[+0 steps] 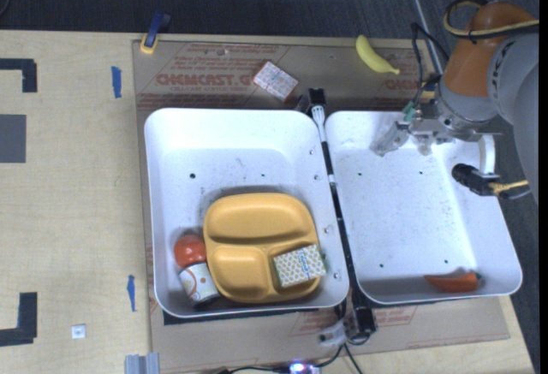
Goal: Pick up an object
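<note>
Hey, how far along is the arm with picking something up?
Nothing looks picked up yet. The hand hovers over the far corner of the right bin, with nothing visibly between its fingers. The yellow divided tray, the patterned packet lying on it and the orange-and-white cup lie in the left bin; an orange item lies at the right bin's near edge. Choosing, grasping and lifting are all left.

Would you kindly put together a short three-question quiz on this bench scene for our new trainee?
1. True or false: the yellow divided tray lies in the left bin.
2. Which thing rests in the tray's compartment at its lower right?
A. the banana
B. the patterned packet
C. the blue clip
3. Fill in: the orange object lies against the ____ wall of the right bin.

Key: 1 true. 2 B. 3 near (bottom of the view).
</note>
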Controlling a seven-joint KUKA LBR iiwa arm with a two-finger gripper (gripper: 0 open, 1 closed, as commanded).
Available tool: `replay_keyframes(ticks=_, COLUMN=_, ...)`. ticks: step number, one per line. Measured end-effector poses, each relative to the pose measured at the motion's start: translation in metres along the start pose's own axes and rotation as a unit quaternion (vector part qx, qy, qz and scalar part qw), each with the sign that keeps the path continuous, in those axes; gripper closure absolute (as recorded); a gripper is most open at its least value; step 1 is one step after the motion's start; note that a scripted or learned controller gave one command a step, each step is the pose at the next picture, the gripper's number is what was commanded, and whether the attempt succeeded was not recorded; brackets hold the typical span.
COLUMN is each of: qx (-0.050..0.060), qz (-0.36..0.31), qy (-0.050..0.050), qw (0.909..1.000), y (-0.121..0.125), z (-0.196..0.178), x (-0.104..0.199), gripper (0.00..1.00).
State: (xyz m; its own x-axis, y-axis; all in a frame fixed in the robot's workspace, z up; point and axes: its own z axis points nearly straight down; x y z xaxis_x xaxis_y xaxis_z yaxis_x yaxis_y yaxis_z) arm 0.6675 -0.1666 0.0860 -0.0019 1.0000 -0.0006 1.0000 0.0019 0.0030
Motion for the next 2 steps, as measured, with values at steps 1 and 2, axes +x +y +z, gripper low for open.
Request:
replay_keyframes(ticks=1, qx=-0.001, qz=-0.001, qy=-0.001, qw=1.0000, y=0.001, z=-0.011, x=0.000, gripper=1.00)
replay_keyframes(ticks=2, qx=0.002, qz=0.001, qy=0.000, qw=1.0000, y=-0.059, z=-0.088, x=-0.029, gripper=1.00)
